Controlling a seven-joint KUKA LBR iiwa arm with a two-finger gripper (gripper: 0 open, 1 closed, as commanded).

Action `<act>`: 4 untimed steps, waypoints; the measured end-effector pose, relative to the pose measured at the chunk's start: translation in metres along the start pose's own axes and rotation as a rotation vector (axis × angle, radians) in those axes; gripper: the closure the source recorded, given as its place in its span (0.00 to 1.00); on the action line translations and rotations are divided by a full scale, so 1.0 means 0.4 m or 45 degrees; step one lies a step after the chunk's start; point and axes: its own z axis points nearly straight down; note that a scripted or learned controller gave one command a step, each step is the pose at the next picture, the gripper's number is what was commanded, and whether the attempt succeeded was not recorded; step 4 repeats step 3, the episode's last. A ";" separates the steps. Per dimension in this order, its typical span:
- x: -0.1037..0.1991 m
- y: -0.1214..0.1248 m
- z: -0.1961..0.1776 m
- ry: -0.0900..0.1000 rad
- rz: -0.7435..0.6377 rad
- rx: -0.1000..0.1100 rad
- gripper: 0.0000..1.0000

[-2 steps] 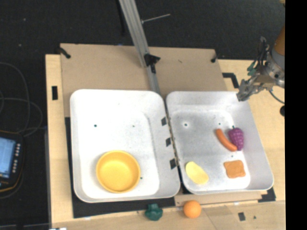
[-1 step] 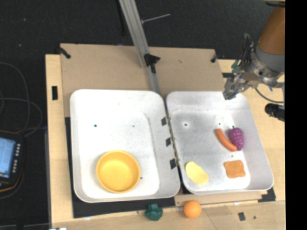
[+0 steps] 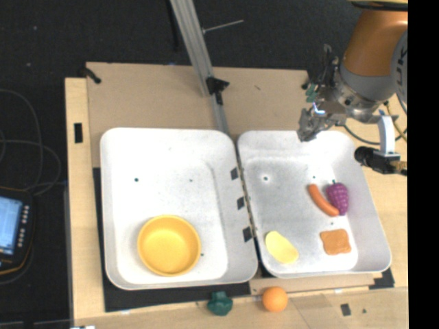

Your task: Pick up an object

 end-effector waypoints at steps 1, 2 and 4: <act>0.106 -0.011 0.024 -0.001 0.002 0.002 1.00; 0.228 -0.033 0.040 -0.001 0.006 0.001 1.00; 0.353 -0.015 0.036 -0.001 0.006 0.000 1.00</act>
